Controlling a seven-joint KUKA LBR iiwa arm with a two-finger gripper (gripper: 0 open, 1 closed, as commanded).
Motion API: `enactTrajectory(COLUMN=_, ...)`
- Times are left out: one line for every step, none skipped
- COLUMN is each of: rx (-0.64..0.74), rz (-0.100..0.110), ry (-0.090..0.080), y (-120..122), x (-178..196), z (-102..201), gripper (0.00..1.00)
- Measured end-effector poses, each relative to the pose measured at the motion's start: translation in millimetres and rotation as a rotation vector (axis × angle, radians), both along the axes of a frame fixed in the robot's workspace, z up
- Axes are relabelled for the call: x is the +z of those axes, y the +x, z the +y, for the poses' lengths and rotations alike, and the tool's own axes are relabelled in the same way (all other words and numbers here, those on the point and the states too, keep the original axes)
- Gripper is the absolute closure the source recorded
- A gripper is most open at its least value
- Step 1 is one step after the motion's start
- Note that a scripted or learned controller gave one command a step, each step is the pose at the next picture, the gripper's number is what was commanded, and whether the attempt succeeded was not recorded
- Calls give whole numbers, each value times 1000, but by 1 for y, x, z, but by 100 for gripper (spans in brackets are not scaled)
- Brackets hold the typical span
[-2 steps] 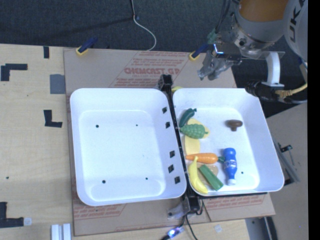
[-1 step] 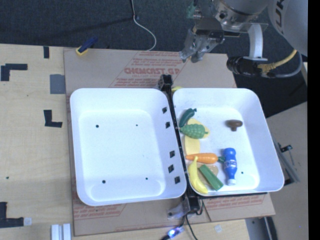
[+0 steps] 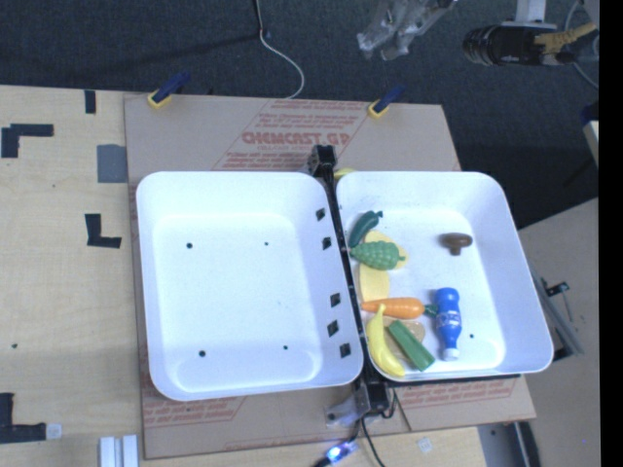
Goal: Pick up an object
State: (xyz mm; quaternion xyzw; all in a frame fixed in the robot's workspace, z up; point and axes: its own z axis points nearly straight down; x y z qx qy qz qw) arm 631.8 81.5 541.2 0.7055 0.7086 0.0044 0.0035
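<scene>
Orange carrot (image 3: 394,308) touching blue bottle (image 3: 447,321) (crowded right bin (image 3: 506,261)), gripper (image 3: 389,37) high above, jaws' state unclear

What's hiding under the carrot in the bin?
The carrot lies across a flat yellow piece in the right bin. That piece shows above the carrot; the part directly beneath is covered. A banana and green piece lie just below it.

left bin (image 3: 165,290) | cardboard sheet (image 3: 282,134) | two clamps (image 3: 167,89) | white cable (image 3: 277,52)
</scene>
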Motion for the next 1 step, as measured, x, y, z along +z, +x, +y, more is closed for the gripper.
enactTrajectory(rx=2, rz=14, ry=-1, y=-51, x=-7, z=59, gripper=100)
